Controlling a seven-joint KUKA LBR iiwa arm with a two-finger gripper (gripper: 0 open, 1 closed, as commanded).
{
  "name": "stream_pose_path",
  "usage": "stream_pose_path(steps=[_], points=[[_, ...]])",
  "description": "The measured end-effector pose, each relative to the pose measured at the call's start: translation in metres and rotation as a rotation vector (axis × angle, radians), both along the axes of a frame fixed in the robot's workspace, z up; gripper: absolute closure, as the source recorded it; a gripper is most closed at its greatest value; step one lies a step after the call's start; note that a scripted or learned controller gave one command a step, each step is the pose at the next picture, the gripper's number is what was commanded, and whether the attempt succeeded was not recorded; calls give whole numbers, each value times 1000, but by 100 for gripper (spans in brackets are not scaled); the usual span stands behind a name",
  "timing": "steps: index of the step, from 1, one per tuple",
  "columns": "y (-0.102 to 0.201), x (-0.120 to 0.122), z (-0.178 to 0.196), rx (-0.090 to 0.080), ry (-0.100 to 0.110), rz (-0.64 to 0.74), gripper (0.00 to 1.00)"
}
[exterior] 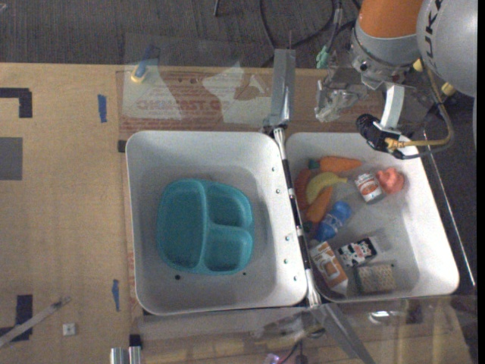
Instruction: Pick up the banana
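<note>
The banana (324,184) lies in the right bin (424,241), close to its left wall and toward the far-left corner, wedged among other toy food: one carrot (339,163) just beyond it and a second orange piece (319,203) just on its near side, both touching or nearly so. Its long axis runs roughly left to right with a slight tilt, the yellow curve opening toward the near edge. The gripper (337,101) hangs above the bench beyond the bin's far edge, so the banana lies nearward and a little left of it; whether it is spread or closed cannot be told, and nothing shows in it. The same bin also holds a blue object (336,214), a small can (368,187), a pink piece (390,179), two cartons (330,265) and a grey sponge-like block (376,277). The left bin (151,158) holds a teal divided plate (204,224).
</note>
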State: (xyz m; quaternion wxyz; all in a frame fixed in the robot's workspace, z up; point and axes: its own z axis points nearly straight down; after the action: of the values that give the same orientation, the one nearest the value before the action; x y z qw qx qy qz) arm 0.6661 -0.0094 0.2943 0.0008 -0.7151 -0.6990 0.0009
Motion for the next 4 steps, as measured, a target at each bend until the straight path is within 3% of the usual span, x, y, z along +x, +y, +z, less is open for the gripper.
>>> stream_pose_path(steps=[1, 2, 3, 4], points=[[43, 1, 142, -1, -5, -268, 100], [101, 0, 62, -1, -1, -166, 100], [141, -1, 111, 0, -6, 43, 100], [225, 0, -60, 0, -1, 184, 100]])
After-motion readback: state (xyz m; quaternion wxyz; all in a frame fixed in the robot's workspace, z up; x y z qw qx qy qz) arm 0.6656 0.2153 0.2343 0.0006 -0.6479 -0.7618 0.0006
